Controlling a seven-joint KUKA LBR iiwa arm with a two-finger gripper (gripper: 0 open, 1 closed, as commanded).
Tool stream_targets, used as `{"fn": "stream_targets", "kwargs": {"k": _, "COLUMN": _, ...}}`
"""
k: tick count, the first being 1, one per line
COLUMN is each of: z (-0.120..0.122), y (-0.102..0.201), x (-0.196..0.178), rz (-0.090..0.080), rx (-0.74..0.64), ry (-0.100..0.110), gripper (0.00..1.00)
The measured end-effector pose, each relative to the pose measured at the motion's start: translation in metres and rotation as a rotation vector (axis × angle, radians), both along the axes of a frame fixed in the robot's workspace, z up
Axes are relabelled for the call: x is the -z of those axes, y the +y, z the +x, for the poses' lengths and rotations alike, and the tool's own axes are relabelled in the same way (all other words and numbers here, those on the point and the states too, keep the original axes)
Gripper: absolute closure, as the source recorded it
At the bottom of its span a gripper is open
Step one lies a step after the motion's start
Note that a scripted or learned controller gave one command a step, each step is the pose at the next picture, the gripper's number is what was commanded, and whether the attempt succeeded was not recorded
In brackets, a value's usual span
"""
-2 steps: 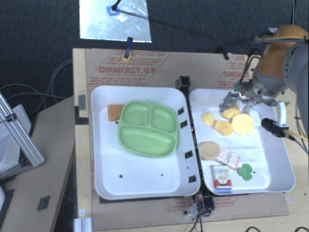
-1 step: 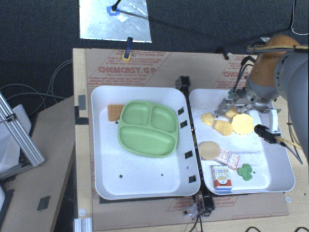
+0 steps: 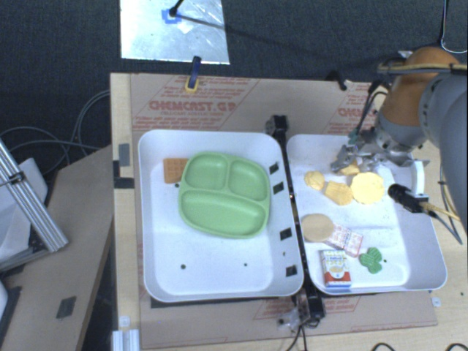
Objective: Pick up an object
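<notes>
White plastic forms two shallow bins side by side on a brown board printed with red lettering that reads "CHEMCAST GP" [image 3: 191, 106] above the left bin and repeats, partly hidden, at the upper right.

Left bin [image 3: 157, 269] holds a green divided tray [image 3: 224, 194] with three sections, lying flat near the middle. A small tan cracker [image 3: 172, 169] sits just beside the tray's upper left edge, partly tucked under it.

Right bin [image 3: 420, 258] holds the play food. Near its upper middle lie two small yellow pieces [image 3: 314, 180], a yellow chip [image 3: 338, 193] and a pale yellow disc [image 3: 367, 188], close together and partly touching. Below them is a tan round cookie [image 3: 317, 227]. Just right of the cookie lies a small pink and white packet [image 3: 346, 240]; its print is too small to read. Below that stands a small carton [image 3: 336, 268] with red, white and blue faces, its label unreadable. A green broccoli piece [image 3: 372, 259] lies to the carton's right.

Arm [image 3: 431, 101], grey with an orange band, reaches in from the right. Its gripper [image 3: 352, 158] hangs low over the upper part of the right bin, just above the yellow pieces. Whether it grips anything cannot be told from here.

Above the board, a silvery sheet [image 3: 174, 20] lies on dark carpet with a blue mark near its centre. A yellow and blue clamp [image 3: 193, 75] sits at the board's top edge.
</notes>
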State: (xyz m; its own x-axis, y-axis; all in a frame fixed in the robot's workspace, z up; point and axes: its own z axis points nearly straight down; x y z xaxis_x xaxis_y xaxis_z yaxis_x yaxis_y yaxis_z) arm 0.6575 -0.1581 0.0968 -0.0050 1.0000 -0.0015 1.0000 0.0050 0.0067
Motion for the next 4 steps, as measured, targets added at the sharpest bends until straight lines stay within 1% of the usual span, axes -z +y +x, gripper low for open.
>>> {"fn": "stream_targets", "kwargs": {"k": 1, "z": -0.004, "y": 0.008, "x": -0.058, "rz": 0.001, "rx": 0.000, "ry": -0.001, "gripper": 1.00}}
{"fn": "stream_targets", "kwargs": {"k": 2, "z": -0.005, "y": 0.013, "x": -0.103, "rz": 0.001, "rx": -0.001, "ry": 0.001, "gripper": 1.00}}
{"fn": "stream_targets", "kwargs": {"k": 3, "z": -0.004, "y": 0.013, "x": -0.130, "rz": 0.001, "rx": -0.001, "ry": 0.001, "gripper": 1.00}}
{"fn": "stream_targets", "kwargs": {"k": 4, "z": -0.025, "y": 0.062, "x": -0.140, "rz": 0.003, "rx": -0.004, "ry": 0.005, "gripper": 1.00}}
